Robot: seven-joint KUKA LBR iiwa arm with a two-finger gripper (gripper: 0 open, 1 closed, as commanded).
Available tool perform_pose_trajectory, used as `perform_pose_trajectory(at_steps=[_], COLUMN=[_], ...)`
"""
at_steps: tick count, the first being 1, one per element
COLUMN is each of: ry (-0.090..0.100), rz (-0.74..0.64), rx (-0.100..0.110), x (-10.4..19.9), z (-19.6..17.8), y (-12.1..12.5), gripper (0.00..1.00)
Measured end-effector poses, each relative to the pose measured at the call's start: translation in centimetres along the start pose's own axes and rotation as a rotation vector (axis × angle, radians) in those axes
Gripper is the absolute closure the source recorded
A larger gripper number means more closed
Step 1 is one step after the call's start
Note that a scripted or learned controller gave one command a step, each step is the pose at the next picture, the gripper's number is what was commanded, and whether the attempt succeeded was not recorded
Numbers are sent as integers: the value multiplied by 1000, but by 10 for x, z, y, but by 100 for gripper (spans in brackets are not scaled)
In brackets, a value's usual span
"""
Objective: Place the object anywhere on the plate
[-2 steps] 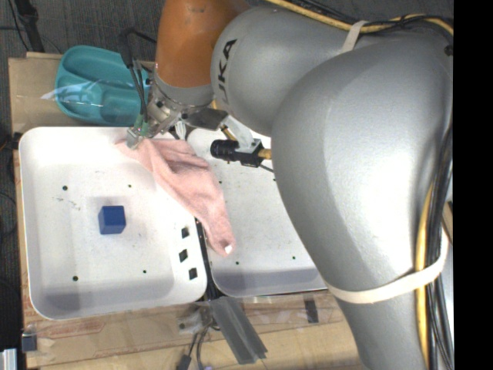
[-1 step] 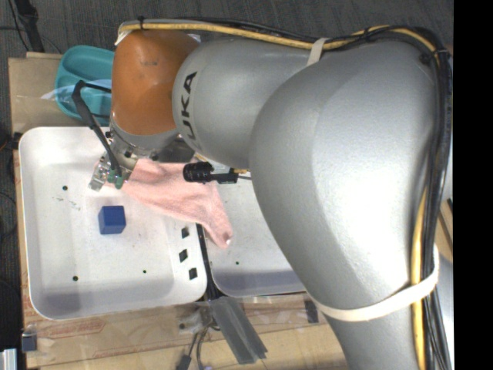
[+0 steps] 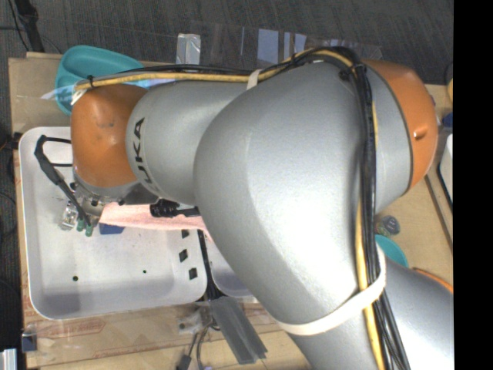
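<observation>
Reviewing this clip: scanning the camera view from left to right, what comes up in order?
Left white bin's rim → gripper low in that bin → pink object lying beside it → grey arm body → orange band at the right.

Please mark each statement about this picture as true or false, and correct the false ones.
1. The arm covers much of the right bin. True.
2. A pink object lies in the left bin. True.
3. The pincer is over the right bin. False: it is over the left bin.
4. The band above the wrist is green. False: it is orange.
5. A teal object sits behind the left bin. True.
</observation>
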State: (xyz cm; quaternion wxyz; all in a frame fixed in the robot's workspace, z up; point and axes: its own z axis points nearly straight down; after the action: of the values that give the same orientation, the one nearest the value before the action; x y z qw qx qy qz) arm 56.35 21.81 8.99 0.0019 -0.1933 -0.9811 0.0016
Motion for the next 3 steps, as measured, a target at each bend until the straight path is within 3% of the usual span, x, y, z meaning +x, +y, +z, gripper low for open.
perform_pose_trajectory(at_steps=[1,2,3], ry=[-5,0,-7], rz=[5,42,-334], rx=[-3,-1,-4], x=[-68,-3,-53], z=[-81,-2,-82], y=[-69,-23,-75], gripper=[100,100,100])
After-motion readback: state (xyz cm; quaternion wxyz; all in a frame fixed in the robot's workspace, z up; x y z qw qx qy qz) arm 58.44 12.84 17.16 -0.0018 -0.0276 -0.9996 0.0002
